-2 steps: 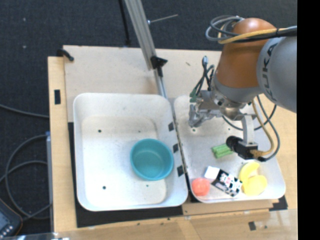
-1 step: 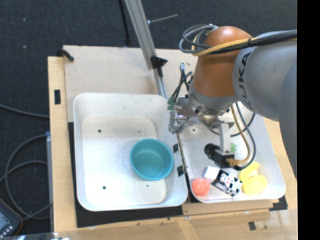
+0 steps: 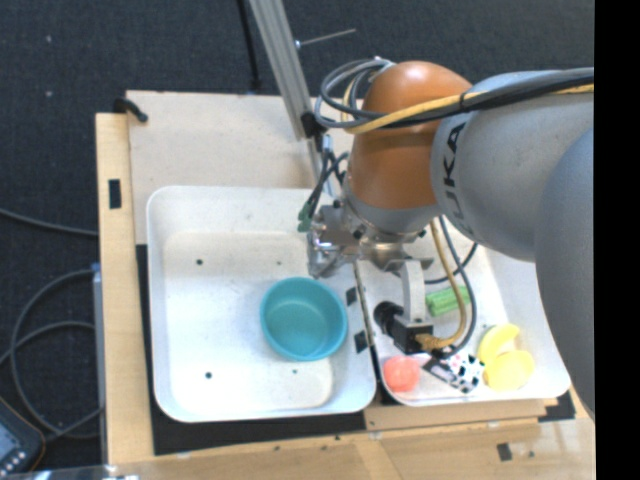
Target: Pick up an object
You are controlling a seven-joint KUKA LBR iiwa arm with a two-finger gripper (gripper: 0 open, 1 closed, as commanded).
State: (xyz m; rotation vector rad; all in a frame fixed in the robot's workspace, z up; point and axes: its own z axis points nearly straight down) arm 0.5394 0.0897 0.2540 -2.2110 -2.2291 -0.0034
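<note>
Pincer (image 3: 322, 256) is hanging low over the left bin (image 3: 180, 268), close to that bin's right wall. Can't tell whether it is apart or together, since the wrist is blocking the tip. Nothing is showing as clamped in it.

Arm (image 3: 520, 168) is reaching in from the right, its orange band sitting over the divide between the two bins and covering much of the right bin (image 3: 497, 293).

Teal bowl (image 3: 303, 318) is sitting upright in the left bin, toward the near right corner, mouth up. It is lying just beside the pincer, on the near side; can't tell if they are touching.

The other things are lying in the right bin, along its near edge. Pink ball (image 3: 402, 372) is sitting at the near left corner. Spotted piece (image 3: 462, 371), black on white, is lying just right of the ball. Yellow thing (image 3: 505, 358) is resting right of that, near the right rim. Green block (image 3: 442, 301) is lying farther back, partly hidden by cables.

Both bins are resting side by side on the pale tabletop (image 3: 200, 138).
</note>
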